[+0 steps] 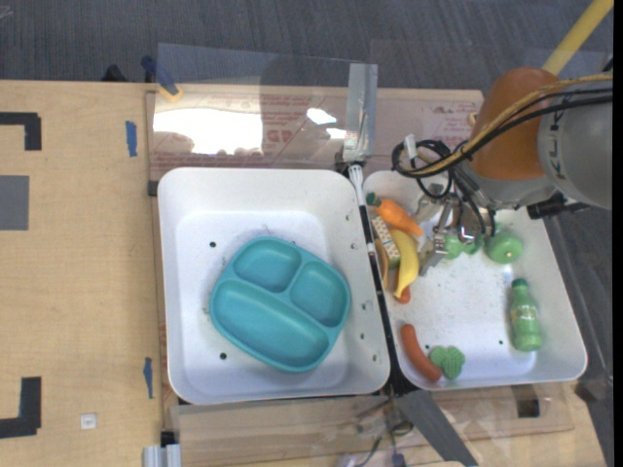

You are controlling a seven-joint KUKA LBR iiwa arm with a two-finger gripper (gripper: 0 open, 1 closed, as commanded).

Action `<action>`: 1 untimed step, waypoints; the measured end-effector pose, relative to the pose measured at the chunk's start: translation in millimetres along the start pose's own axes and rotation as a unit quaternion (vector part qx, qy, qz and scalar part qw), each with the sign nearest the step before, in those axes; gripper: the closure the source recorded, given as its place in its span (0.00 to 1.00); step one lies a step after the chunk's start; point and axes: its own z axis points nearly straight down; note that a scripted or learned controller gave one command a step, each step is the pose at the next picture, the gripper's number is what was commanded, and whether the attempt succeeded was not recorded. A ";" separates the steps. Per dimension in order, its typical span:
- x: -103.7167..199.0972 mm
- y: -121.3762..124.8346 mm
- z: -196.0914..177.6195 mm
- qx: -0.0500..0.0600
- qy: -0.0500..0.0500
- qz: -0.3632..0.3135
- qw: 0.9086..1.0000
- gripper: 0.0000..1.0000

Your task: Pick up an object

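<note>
Your claw (456, 230) hung low over the upper part of the right bin (560, 290), with the grey arm (574, 154) reaching in from the right and its orange band (516, 115) sitting just above the wrist. Black cables looped off the wrist toward the bin's top rim. You could not tell whether the claw was spread or pressed together; metal parts and wiring blurred that spot, and a small green piece (454, 246) lay right at its tip without clearly sitting between anything.

Just to its right you had a green apple (503, 249). To its left, along the bin's left wall, lay a carrot (397, 214), a banana (406, 261) and a packaged snack (386, 241) bunched together. A green bottle (525, 314) lay near the right wall. At the bottom edge, a red sausage (419, 351) touched a broccoli piece (449, 361).

Your left bin (190, 202) carried a teal divided plate (280, 303).
</note>
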 end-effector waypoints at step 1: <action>11.5 3.3 -0.5 0.004 -0.001 0.096 0.995 0.00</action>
